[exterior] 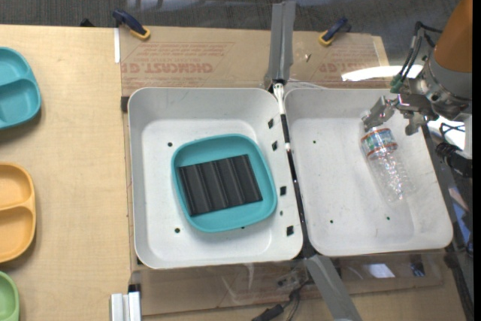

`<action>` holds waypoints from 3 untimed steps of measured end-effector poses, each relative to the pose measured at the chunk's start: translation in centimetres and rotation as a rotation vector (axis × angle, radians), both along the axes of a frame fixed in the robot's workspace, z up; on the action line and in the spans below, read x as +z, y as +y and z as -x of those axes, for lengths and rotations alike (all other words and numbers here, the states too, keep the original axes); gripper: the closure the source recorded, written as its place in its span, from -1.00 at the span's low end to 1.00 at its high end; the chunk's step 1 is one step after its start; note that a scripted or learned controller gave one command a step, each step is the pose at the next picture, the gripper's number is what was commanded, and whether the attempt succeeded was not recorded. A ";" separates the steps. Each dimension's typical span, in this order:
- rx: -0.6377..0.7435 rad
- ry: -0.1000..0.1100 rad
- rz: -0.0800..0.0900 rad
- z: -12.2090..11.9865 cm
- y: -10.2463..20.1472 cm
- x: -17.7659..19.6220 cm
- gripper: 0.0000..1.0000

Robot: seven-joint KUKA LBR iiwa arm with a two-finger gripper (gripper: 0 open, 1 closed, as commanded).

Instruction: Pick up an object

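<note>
Camera view: both bins seen from above at a slant, the arm coming in at the right edge.
Gripper: the gripper (397, 107) sits over the far right corner of the right bin (331, 229), low and close to the bin floor.
Gripper state: metal fingers spread apart to a moderate gap; nothing is visibly clamped between them.
Contact: the left finger (376, 114) is at or just touching the cap end of the plastic bottle (385, 159); whether it truly presses on it is hard to tell.
Task object: the clear bottle lies on its side just below and in front of the gripper, its body running away from the fingers toward the near right of the bin.
Other item: a teal tray (222, 183) rests in the left bin (150, 184), well to the gripper's left.
Progress: judging by this, nothing is lifted yet; closing on the bottle and raising it remain.
</note>
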State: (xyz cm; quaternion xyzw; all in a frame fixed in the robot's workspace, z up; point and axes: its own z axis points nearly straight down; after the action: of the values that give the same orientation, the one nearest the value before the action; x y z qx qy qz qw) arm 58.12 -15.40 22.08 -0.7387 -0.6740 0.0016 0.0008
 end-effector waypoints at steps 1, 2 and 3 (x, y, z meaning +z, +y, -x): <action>-0.094 -0.002 0.000 -3.5 -4.7 -12.6 -1.00; -0.095 0.000 0.000 -3.5 -4.7 -11.7 1.00; 0.088 -0.002 -0.001 1.3 -1.6 -12.9 1.00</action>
State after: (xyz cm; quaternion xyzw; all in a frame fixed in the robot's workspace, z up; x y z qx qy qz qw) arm 56.78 -16.95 9.19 -0.7084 -0.7058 0.0004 0.0004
